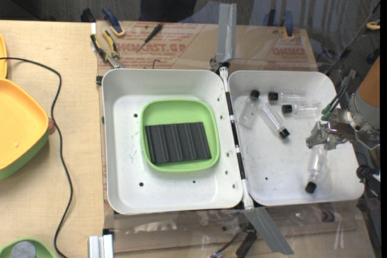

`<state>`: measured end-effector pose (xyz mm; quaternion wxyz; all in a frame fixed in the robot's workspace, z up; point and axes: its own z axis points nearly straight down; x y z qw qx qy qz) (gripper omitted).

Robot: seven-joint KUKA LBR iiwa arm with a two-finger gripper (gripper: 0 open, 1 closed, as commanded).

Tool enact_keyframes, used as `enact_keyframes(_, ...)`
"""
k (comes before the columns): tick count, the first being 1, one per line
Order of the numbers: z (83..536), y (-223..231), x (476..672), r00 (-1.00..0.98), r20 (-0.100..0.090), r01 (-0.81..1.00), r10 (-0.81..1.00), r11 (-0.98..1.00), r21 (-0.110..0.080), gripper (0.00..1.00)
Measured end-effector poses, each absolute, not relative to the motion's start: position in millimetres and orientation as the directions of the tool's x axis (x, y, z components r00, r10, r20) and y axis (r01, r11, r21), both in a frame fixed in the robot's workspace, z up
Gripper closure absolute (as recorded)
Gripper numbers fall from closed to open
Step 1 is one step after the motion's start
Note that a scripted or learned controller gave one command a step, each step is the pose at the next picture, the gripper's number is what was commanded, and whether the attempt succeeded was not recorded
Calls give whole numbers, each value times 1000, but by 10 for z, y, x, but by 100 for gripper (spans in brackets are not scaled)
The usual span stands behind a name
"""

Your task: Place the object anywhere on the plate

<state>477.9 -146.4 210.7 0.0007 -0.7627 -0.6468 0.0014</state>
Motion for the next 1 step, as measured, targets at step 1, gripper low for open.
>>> enact_keyframes(1,2107,-1464,4779,163,-1,987,987,-163,-3,0)
